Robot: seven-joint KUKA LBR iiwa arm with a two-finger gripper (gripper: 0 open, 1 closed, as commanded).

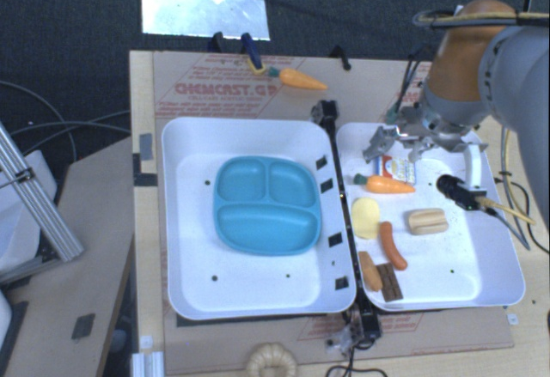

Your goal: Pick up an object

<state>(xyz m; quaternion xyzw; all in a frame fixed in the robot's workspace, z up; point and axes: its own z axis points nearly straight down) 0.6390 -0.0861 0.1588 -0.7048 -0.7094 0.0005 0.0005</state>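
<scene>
Several toy foods are spread in the right bin [503, 268], a carrot [391, 185] just below the gripper [397, 146], whose open fingers should be lowered astride it and closed.

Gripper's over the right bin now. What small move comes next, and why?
Probably lower the gripper straight toward the toy carrot. It hangs just above the carrot's upper side in the right bin, nothing shows held, and the carrot is the nearest object.
</scene>
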